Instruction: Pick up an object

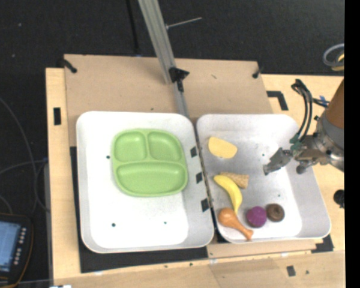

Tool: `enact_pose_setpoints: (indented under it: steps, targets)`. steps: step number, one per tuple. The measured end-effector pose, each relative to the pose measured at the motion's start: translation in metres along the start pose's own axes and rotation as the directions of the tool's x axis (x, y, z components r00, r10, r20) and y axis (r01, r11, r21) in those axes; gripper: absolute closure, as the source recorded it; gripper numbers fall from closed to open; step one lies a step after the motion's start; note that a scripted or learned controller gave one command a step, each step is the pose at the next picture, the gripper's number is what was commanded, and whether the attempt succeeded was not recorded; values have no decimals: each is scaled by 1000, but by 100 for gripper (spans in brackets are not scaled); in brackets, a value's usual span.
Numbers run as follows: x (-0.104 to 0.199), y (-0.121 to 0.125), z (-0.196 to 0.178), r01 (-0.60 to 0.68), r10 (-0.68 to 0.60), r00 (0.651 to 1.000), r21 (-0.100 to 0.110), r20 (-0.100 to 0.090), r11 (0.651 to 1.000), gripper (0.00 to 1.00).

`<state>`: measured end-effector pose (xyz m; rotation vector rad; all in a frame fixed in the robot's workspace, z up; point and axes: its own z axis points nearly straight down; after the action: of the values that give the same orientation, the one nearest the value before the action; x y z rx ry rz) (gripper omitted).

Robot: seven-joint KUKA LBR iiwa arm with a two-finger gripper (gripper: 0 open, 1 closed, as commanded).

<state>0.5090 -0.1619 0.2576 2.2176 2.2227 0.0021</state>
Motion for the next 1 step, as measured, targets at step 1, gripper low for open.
enact_pose_setpoints:
  steps: [1]
  targets:
    - [0,0,0,-2,2,1000,-1,0,1000,0]
